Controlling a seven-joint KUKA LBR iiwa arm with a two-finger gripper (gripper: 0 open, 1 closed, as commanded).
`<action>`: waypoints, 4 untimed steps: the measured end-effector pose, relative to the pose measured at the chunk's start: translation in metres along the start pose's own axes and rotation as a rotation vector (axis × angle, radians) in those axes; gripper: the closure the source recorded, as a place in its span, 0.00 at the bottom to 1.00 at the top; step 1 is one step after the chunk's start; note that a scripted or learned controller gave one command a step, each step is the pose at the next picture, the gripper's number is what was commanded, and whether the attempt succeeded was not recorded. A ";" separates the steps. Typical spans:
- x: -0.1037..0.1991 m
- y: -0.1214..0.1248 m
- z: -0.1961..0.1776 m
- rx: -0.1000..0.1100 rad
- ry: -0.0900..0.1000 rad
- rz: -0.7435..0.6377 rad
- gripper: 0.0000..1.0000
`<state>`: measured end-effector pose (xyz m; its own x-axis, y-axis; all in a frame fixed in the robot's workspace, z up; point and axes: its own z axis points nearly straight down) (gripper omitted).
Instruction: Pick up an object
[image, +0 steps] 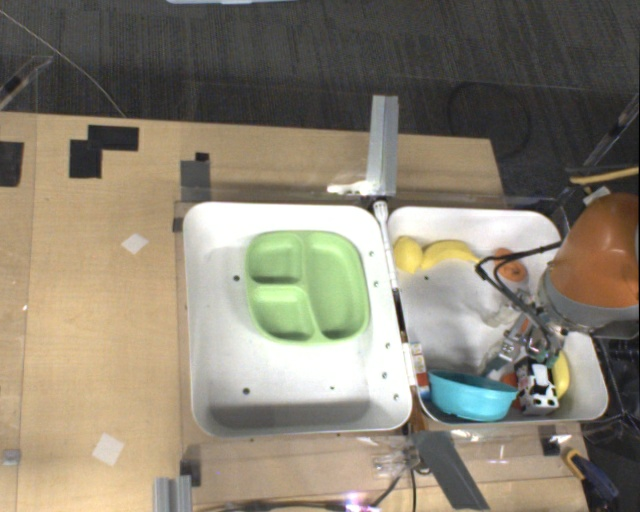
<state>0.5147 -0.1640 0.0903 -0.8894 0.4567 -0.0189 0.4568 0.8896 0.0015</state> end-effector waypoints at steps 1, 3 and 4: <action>0.029 0.008 -0.001 -0.003 -0.001 0.134 0.00; -0.049 0.097 0.002 -0.004 0.008 -0.010 0.00; -0.019 0.081 0.001 -0.004 0.004 0.175 0.00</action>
